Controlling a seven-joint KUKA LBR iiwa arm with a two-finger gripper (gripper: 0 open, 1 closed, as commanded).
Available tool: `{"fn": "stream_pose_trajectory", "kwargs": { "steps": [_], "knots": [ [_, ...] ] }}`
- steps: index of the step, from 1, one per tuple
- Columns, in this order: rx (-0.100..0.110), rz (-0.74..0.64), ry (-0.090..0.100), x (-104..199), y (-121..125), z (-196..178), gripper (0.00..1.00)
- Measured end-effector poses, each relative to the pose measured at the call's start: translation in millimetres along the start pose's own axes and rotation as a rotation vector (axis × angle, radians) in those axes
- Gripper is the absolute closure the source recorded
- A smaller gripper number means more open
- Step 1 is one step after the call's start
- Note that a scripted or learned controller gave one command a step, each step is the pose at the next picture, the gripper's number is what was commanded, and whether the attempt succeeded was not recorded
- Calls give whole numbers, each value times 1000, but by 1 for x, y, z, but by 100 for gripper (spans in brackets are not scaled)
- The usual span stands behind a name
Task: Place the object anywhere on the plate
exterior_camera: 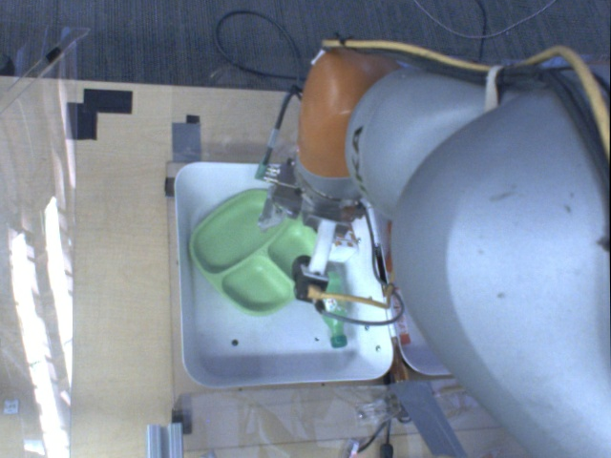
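Arm [477, 218] covers plate [229, 248] edge; green object [336, 332] half-hidden.

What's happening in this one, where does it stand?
The grey arm reaches in from the right, with its end effector over the green divided plate in the left white bin. A small dark green object lies on the bin floor just right of the plate, not on it. Whether the end effector carries anything cannot be told.

Dark grey carpet [143, 27], pale wooden bench [115, 284]
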State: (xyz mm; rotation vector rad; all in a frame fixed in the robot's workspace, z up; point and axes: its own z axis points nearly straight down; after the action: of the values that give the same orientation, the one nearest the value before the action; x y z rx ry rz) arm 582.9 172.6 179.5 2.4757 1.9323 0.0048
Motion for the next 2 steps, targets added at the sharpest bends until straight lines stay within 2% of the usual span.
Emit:
{"fn": "stream_pose_trajectory", "kwargs": {
  "steps": [1,2],
  "knots": [
    [-18,155,18,39,-88,75,0],
    [-2,-53,2,34,-106,-44,0]
  ]
}}
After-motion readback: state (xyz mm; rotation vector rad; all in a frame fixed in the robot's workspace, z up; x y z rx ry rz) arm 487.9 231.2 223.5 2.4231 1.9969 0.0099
